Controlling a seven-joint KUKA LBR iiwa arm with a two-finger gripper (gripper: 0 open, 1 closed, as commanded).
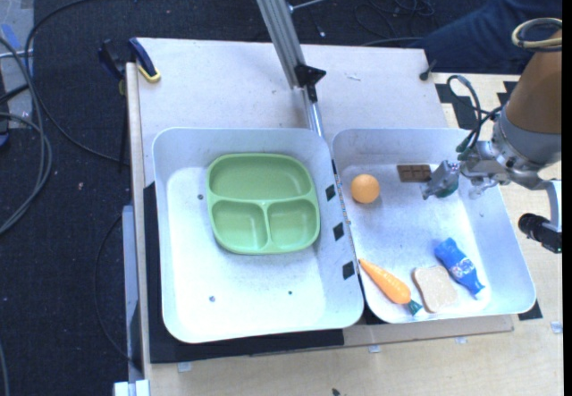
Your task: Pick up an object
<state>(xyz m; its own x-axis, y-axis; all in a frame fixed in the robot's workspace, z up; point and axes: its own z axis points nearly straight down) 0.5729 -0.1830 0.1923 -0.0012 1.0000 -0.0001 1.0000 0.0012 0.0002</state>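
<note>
Left bin (179,296): I see a shallow white tray on the left of the bench, its right edge touching the other bin.
Green plate (264,204): it lies flat in the upper middle of the left bin, with three compartments, one long one at the top and two smaller ones below.
Right bin (509,247): I see the second white tray, which bears all the small objects.
Orange ball (365,189): it sits near the right bin's left wall, in the upper part.
Carrot (386,282): it lies slantwise at the lower left of the right bin.
Brown block (413,173): a small dark slab near the back wall, just left of the gripper.
Bread slice (435,289): it lies at the front, right of the carrot.
Blue packet (458,264): just beside the bread, up and to its right.
Gripper (440,183): I see it low over the right bin beside the brown block, with nothing visibly held between its fingers; I cannot tell whether it is open or closed.
</note>
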